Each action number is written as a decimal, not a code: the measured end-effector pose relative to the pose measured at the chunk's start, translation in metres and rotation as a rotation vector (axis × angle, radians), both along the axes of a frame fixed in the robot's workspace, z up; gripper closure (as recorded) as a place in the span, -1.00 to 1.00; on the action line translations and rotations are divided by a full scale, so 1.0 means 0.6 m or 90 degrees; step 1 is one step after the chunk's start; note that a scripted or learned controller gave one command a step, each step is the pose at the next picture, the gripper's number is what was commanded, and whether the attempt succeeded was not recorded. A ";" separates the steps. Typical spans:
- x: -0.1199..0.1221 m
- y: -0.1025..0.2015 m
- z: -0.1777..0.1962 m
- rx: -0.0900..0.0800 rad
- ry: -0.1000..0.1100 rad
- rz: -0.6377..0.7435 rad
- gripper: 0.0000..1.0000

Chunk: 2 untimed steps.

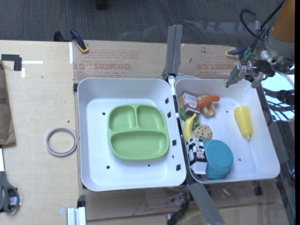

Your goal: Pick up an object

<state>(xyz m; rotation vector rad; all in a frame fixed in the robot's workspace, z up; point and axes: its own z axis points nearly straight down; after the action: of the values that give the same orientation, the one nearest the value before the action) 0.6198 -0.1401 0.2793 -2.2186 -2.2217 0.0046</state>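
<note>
The right bin (pixel 262 153) holds several small things. A yellow bottle-shaped toy (pixel 243 121) lies toward its right side. A blue round tub (pixel 218 159) sits at the front, with a black-and-white patterned item (pixel 197 152) at its left. Along the left wall are a banana (pixel 188 126), a cookie (pixel 203 132), a red-and-white packet (pixel 190 102) and an orange carrot (pixel 209 99) over a tan piece (pixel 208 108). My gripper (pixel 243 80) hangs above the bin's far right corner, open, with nothing between its fingers.
The left bin (pixel 89 125) holds a green divided plate (pixel 138 131). On the bench to the left lie a tape ring (pixel 61 141), scissors (pixel 7 198) and a brown bag (pixel 5 111). A blue clamp (pixel 79 41) and cables (pixel 281 97) sit near the bins.
</note>
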 end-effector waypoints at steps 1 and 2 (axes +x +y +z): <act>-0.058 0.074 -0.173 0.000 0.002 -0.217 -1.00; 0.011 0.048 -0.313 -0.001 -0.002 0.040 -1.00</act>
<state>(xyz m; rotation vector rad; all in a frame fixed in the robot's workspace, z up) 0.6262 -0.1115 0.0916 -2.1500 -2.2926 0.0030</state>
